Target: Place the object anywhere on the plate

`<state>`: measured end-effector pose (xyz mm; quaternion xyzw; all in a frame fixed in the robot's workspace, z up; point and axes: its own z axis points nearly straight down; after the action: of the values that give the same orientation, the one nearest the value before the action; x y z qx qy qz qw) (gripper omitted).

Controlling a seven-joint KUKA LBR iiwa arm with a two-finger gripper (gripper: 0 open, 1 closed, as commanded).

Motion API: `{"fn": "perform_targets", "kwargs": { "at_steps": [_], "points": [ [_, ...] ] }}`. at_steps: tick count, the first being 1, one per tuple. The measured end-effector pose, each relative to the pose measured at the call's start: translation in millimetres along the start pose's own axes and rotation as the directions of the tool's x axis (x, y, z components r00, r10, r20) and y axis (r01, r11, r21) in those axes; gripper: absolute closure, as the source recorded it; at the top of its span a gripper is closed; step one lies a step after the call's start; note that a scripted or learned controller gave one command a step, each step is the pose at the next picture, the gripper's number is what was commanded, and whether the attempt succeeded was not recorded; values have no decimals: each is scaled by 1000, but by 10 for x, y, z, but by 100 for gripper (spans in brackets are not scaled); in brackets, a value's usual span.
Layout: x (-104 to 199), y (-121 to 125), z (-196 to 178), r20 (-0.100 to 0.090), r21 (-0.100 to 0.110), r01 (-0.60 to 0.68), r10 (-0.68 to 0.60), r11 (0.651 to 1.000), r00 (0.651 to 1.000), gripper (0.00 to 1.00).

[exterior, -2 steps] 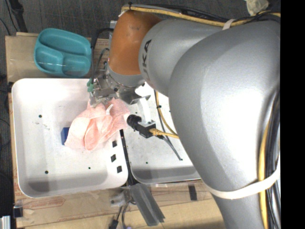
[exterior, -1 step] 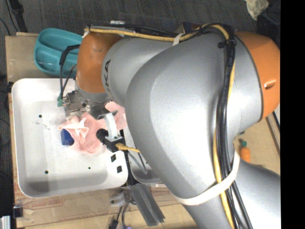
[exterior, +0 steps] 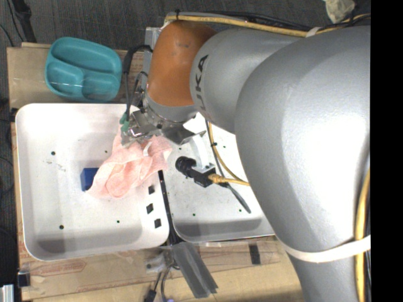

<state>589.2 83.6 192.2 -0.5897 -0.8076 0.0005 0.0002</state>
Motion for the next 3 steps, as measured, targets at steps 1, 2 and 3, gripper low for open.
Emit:
{"fn": "perform_targets", "kwargs": {
  "at_steps": [1,2,3],
  "points": [
    [925,90,539,0,4,-8,8,1000,1000,100],
    [1230,-220,256,-1,4,84,-84,996,996,100],
    [1484,-659,30,-1,3,152,-152,988,988,100]
  ]
}}
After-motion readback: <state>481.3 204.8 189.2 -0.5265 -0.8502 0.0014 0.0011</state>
